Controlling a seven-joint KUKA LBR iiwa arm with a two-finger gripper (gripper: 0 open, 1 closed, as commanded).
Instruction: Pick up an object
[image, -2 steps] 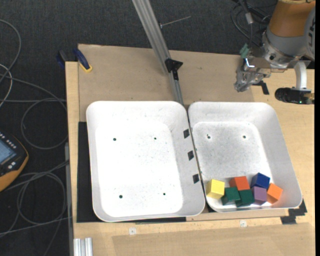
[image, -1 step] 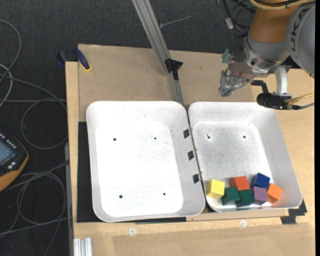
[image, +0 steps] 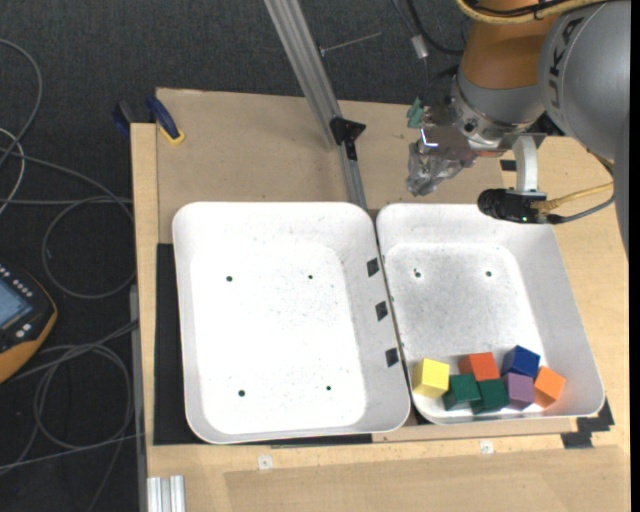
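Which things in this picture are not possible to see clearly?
- Tool, camera view: small and blurred; whether open or shut is unclear.
- Arm: cut off by the top and right edges.
- Green blocks: crowded by the red block and purple block; their count is uncertain.
- Handheld device: cut off by the left edge.

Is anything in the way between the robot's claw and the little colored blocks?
Nothing visible blocks it. The gripper hangs above the far rim of the right bin, and the blocks huddle in that bin's near corner, with bare white bin floor between them.

Bright, even overhead light; soft shadows, slightly grainy pic.
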